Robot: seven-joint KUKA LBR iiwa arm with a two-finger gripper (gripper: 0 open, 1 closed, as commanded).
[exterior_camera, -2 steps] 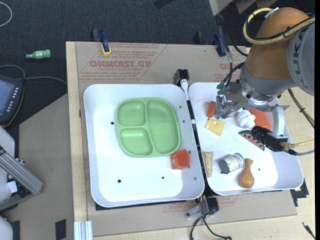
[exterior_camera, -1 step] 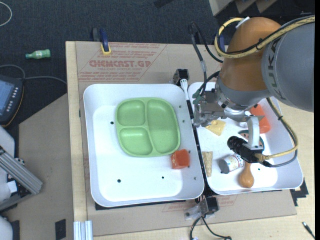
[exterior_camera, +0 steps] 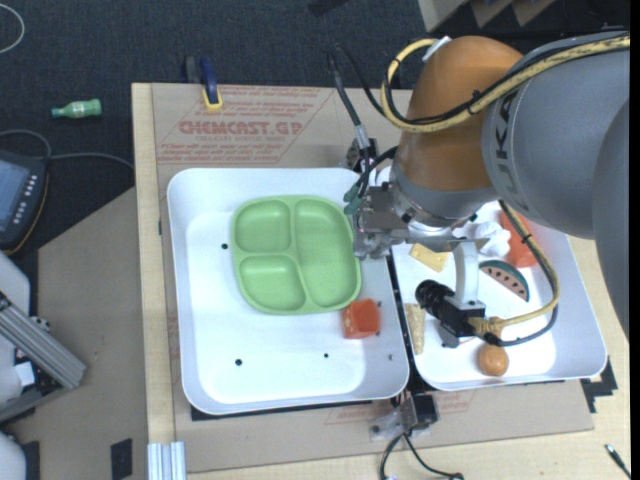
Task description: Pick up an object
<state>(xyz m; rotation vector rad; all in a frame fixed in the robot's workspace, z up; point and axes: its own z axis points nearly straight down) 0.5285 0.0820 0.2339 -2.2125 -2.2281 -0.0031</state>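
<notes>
A green divided plate (exterior_camera: 296, 254) lies in the left bin (exterior_camera: 200, 368), toward its far right part, and a small orange-red block (exterior_camera: 362, 318) rests just beside the plate's near right corner, close to the bin's right wall. In the right bin (exterior_camera: 585, 338) are seen a pale yellow wedge (exterior_camera: 430, 258) near the left wall, a watermelon-slice toy (exterior_camera: 503, 279) toward the middle, a brownish egg-shaped piece (exterior_camera: 491, 359) by the near edge, and a pale strip (exterior_camera: 414, 328) along the left wall.

The orange-red block is judged the likeliest thing to be taken: it looks small, light and fairly stiff, probably plastic or foam, and is best gripped across its two opposite flat sides. Its closeness to the plate's rim and to the bin wall leaves little room for the jaws. The plate is judged light but wide, smooth and slippery, to be taken only by its rim. The egg-shaped piece is rounded and may roll out of a pinch.

The arm (exterior_camera: 560, 118) is reached in from the right, its orange band bent over the seam between the two bins, with the wrist directed downward. The gripper (exterior_camera: 375, 230) is held low at the left bin's right edge, beside the plate's right rim. Whether it is spread or closed cannot be told, and nothing is seen held in it.
</notes>
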